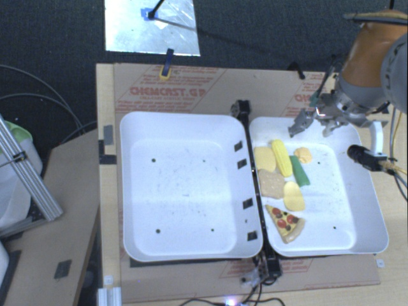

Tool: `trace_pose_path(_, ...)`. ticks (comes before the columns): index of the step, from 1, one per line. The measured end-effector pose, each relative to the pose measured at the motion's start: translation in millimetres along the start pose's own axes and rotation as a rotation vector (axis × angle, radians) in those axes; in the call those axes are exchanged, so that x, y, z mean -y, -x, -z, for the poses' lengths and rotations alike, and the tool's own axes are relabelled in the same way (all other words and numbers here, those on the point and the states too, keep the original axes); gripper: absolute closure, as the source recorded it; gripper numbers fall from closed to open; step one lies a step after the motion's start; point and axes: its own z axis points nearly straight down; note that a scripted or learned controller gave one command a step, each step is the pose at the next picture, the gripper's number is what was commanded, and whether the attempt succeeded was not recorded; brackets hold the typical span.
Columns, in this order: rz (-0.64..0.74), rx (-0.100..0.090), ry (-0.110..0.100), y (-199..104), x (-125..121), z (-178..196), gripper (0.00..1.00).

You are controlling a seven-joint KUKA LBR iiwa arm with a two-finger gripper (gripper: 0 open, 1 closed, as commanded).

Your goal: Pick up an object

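Note:
Several toy foods lie in the left half of the right bin (357,234): a yellow corn cob (279,157), a green piece (299,171), a small orange-yellow piece (304,154), a pale yellow block (264,159), a tan bread slice (272,184), a yellow oval (294,197) and a pizza slice (284,222). My gripper (315,127) hangs over the far rim of this bin, up and to the right of the corn. It is open, with nothing between its fingers.
The left bin (185,183) sits beside the right one, with black clips (245,164) along the shared wall. A black part with cables (364,157) on the arm overhangs the right bin's right side. A shiny metal sheet (152,16) lies beyond the bench.

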Motion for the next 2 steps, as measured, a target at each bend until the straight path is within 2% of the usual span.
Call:
trace_pose_path(1, -0.001, -0.002, -0.003, -19.4, 17.7, -116.3, 0.0)
trace_pose_path(2, 0.0, 0.002, 0.011, -17.6, 13.1, -97.0, 1.0)
